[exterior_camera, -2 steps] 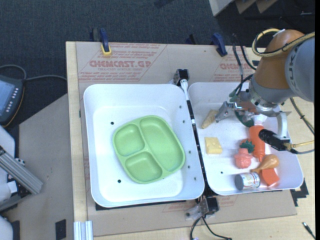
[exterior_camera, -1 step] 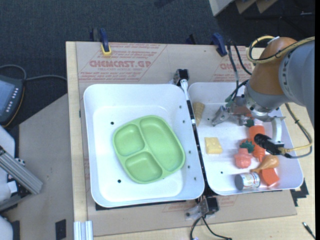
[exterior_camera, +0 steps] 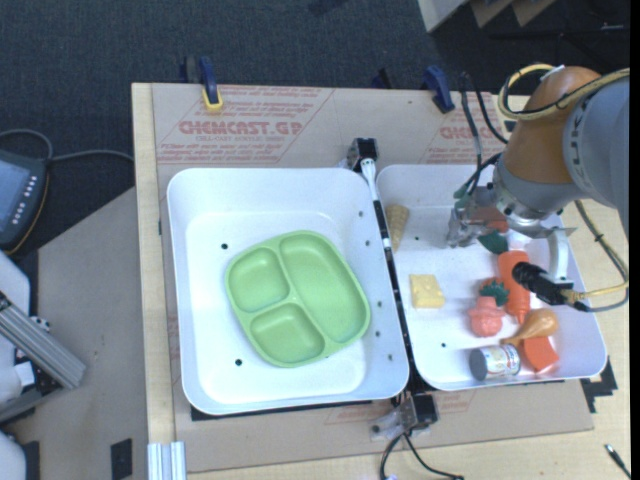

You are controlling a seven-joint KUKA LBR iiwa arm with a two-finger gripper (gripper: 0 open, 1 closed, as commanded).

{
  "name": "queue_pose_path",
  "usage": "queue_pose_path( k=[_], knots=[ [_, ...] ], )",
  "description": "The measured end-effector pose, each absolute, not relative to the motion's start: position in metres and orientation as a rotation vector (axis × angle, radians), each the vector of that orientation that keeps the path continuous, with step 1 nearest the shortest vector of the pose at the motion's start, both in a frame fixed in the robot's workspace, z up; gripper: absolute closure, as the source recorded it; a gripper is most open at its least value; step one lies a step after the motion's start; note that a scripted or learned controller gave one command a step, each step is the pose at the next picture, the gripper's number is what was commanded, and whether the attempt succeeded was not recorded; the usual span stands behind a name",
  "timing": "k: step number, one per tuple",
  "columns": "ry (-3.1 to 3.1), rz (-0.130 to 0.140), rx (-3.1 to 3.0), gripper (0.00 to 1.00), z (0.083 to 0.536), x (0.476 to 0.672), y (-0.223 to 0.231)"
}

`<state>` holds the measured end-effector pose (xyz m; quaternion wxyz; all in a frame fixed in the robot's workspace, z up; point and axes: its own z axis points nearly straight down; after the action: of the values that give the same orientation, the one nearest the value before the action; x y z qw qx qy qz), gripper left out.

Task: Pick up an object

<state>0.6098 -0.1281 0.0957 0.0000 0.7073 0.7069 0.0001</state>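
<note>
Standing over the bench (exterior_camera: 150,268), I see the jaws low in the right bin (exterior_camera: 430,183), near its far end. Just beside them, toward the near side, the toys crowd together: a carrot (exterior_camera: 512,273), a pink strawberry (exterior_camera: 485,318), an orange pear shape (exterior_camera: 535,324), a small can (exterior_camera: 495,362) and an orange block (exterior_camera: 541,353), all packed close. To the jaws' left lies open white floor, broken by a yellow cheese wedge (exterior_camera: 428,291) and a pale slice (exterior_camera: 398,223) against the dividing wall. Beyond that wall, the left bin (exterior_camera: 190,218) holds a green divided plate (exterior_camera: 295,298) in its middle, with bare floor all around it.
</note>
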Motion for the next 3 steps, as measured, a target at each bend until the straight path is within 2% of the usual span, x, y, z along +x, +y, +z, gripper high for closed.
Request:
queue_pose_path(
  k=[2, 3],
  knots=[
    [2.219, 0.007, 2.214, 1.0, 0.216, 0.609, -0.122],
    [2.22, 0.003, 2.217, 1.0, 0.226, 0.609, -0.121]
  ],
)
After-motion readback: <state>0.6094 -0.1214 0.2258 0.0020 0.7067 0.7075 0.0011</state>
